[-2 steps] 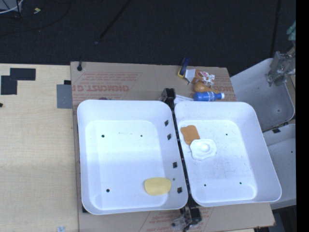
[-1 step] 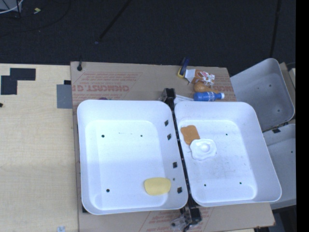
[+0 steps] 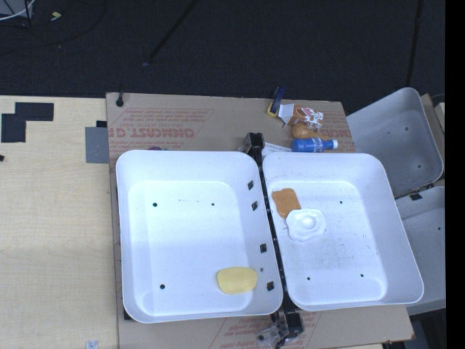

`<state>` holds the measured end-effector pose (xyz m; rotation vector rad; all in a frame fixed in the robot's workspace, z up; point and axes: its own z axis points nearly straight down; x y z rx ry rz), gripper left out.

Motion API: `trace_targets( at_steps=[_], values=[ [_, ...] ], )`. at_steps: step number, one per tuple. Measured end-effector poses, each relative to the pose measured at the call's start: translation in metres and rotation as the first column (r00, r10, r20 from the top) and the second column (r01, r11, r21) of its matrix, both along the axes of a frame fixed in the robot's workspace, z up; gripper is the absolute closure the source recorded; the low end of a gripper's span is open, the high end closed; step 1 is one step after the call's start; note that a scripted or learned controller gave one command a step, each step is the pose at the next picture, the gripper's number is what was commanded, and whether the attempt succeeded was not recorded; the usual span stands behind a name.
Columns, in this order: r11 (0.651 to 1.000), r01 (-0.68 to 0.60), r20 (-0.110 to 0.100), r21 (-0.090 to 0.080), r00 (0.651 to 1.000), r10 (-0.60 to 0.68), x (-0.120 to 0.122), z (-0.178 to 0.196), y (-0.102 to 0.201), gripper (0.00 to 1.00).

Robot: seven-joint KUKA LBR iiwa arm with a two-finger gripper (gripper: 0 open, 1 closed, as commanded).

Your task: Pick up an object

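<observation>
A yellow object (image 3: 237, 280) is seen at six o'clock in the left bin (image 3: 138, 195), its long axis running three-to-nine, while the gripper's state and bearing cannot be told.

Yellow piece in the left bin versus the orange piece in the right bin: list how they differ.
The yellow piece is pale yellow; the orange piece is brownish orange. The yellow piece lies alone near its bin's front edge; the orange piece lies near the divider, against a white fried-egg-like item. The yellow piece looks wider. Both lie flat with rounded corners.
</observation>
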<state>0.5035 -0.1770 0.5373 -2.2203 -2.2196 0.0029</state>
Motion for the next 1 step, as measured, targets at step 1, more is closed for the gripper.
trace_targets(
  at_steps=[1],
  values=[
    [1.000,-0.002,-0.001,-0.001,1.000,0.002,0.0007,0.0101,0.0002,1.00]
  ],
)
